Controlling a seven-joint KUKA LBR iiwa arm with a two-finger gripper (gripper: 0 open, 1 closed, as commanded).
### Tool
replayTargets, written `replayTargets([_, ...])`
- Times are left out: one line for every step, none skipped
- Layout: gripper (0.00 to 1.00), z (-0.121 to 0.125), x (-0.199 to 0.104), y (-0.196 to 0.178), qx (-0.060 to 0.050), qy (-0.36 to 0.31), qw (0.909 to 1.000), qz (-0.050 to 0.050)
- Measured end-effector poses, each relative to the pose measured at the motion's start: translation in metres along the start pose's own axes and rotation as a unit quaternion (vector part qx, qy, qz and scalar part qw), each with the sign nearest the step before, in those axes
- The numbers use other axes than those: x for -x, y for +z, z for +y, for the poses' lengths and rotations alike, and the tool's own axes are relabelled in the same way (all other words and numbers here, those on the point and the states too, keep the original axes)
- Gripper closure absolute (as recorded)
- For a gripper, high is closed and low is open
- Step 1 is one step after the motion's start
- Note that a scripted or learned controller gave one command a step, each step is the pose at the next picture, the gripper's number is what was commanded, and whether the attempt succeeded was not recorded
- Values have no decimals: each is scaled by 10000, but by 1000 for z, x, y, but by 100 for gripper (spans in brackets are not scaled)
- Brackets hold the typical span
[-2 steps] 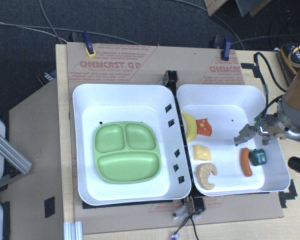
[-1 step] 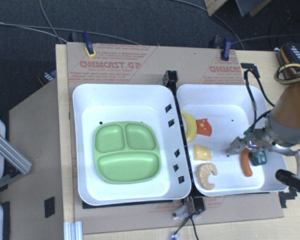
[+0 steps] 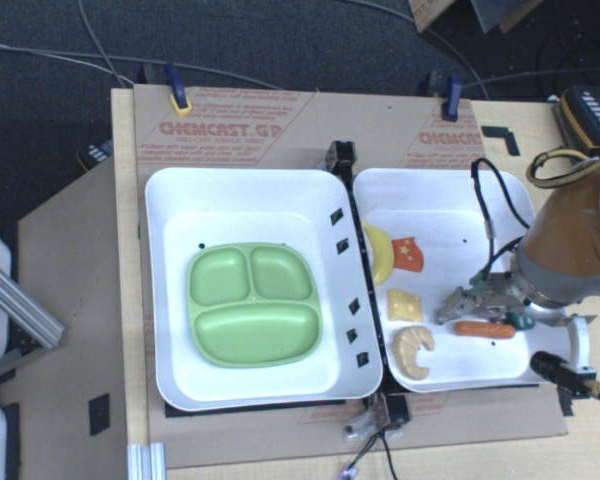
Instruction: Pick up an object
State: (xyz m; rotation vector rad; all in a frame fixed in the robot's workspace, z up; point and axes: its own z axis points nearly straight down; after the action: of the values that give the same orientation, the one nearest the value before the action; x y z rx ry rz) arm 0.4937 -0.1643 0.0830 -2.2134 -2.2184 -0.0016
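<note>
Several toy foods lie in the right bin [image 3: 450,196]. A yellow rounded piece [image 3: 381,253] rests against the left wall, with a red piece [image 3: 408,254] beside it. Below them are a pale yellow wedge [image 3: 404,305] and a tan curled pastry [image 3: 413,351]. An orange carrot [image 3: 485,330] lies near the front right. My gripper [image 3: 472,306] hangs low in the bin, just above and behind the carrot and right of the wedge. The view does not show anything held.
The left bin [image 3: 170,208] holds a green divided plate [image 3: 254,303]. A black divider with clips runs between the bins. The grey arm [image 3: 570,258] and a black cable [image 3: 490,198] cover the right bin's right side. Blue clamps sit at the bench's back edge.
</note>
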Motion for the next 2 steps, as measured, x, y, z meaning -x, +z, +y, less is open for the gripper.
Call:
replayTargets([100, 1, 1, -13, 19, 8, 10000, -12])
replayTargets([100, 7, 1, -76, 56, 7, 10000, -42])
